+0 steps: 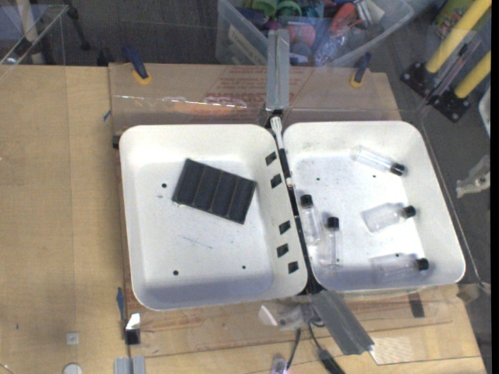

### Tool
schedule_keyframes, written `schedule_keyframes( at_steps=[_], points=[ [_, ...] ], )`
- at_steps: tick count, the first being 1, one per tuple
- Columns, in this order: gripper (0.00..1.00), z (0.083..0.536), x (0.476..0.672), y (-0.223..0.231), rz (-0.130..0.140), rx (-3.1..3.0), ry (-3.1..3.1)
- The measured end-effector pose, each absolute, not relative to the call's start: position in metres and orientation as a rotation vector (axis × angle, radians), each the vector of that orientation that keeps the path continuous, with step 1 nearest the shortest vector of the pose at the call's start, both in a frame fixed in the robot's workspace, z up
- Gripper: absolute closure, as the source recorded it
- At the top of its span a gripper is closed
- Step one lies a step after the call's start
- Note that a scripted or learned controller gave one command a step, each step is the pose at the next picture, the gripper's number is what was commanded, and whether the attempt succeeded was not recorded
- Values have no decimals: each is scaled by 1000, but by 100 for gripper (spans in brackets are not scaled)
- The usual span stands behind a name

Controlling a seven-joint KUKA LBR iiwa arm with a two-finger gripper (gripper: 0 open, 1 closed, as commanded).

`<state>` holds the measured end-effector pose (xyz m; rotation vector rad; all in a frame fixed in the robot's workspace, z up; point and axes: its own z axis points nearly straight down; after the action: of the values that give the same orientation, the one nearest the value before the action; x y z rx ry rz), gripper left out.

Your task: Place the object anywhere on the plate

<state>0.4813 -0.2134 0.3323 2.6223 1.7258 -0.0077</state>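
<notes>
Two shallow white bins sit side by side on the wooden bench [47, 209], and between them they hold everything the task concerns. The left bin [195, 267] carries the plate [214, 191], a dark, ribbed, rectangular slab lying flat and slightly askew, toward the bin's far half, with bare white floor all round it and nothing on top of it. The right bin [343, 181] holds five small clear vials with black caps, all lying on their sides. One vial [376, 160] lies near the far wall, a stubbier one [386, 217] toward the right side, and another [398, 266] by the near right corner. A pair lies close to the divider: the nearer-divider vial [309, 218] and its neighbour [330, 241], just beside each other. Any of these could be the object to move; which one is meant cannot be told. Judging by how things lie, the task is at its very beginning: the pick has not been made, and the plate waits bare. How the gripper stands, wide or narrow, I cannot tell. The next move calls for coming down over one vial in the right bin, preferably one lying well apart from the others such as the far one, with the closing direction set across its narrow body. Clear, round vials are likely to roll or slip, so a centred grip matters. Then comes a lift over the divider and a release above the dark slab.
</notes>
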Motion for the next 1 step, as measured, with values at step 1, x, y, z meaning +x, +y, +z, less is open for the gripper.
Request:
schedule_keyframes(
  at_steps=[1],
  points=[
    [100,342,482,-214,-8,2621,1726]
  ],
)
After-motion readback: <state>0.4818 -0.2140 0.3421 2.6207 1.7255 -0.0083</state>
